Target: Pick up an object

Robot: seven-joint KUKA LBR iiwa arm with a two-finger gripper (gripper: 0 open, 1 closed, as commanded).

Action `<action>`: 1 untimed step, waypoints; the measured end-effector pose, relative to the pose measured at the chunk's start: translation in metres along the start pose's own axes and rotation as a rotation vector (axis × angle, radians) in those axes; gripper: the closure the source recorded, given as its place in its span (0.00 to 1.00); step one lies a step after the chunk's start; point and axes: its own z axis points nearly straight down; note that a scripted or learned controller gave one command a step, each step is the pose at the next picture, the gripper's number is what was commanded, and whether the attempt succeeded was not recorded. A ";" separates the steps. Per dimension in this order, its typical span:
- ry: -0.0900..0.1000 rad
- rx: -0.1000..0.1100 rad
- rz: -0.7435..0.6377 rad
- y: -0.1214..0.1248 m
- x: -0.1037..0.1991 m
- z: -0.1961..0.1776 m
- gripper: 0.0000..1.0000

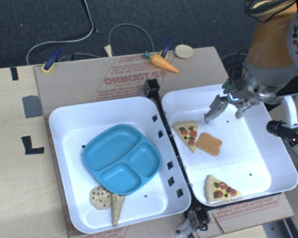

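**Nothing lifted yet: gripper hangs over the right bin**

Nearest the camera, at the front edge of the right bin [271, 183], lies one pizza slice [220, 188]. Behind it, toward that bin's middle, sits a second pizza slice [187, 135] touching an orange-brown nugget [209, 144]. So the right bin holds two pizza slices and one nugget, three candidates in all. Above that bin's far right part hangs the gripper [230, 109], fingers spread wide apart with nothing between them, well apart from the nugget.

Left of the right bin, the left bin [65, 157] carries one blue divided plate [121, 158], one cookie [99, 197] and one cone [116, 207] (both tucked against the plate's front edge). Beyond the right bin's far wall, on the cardboard, rest one toy carrot [163, 64] and one pale round piece [184, 51].

By my reading, the task has barely begun: no object is grasped, and the descent, closing and lift are all left.
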 end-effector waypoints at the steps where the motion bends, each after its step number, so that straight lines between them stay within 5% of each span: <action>1: -0.006 -0.007 -0.001 0.009 0.014 0.148 0.00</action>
